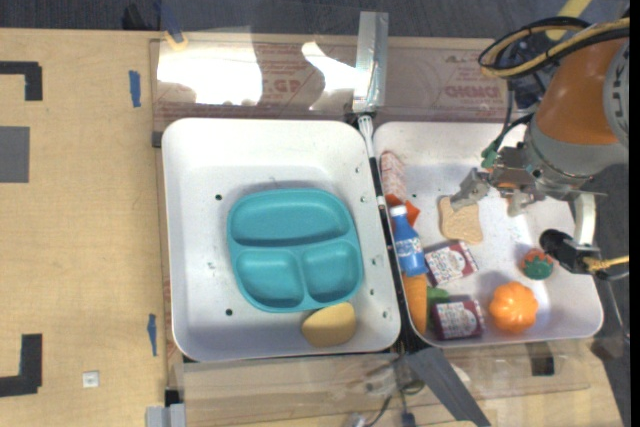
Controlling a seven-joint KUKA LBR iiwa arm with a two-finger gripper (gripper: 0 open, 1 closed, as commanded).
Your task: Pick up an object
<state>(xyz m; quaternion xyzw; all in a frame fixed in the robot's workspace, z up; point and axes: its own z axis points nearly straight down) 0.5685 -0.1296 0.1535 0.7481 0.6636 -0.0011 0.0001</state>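
2 white bins sit side by side. From above, the left bin holds a teal divided tray and a yellow sponge-like lump just beside it. The right bin holds a blue-and-orange bottle, 2 small packets, an orange and a tan slice. The gripper hangs near that slice, fingers spread, pinching nothing.
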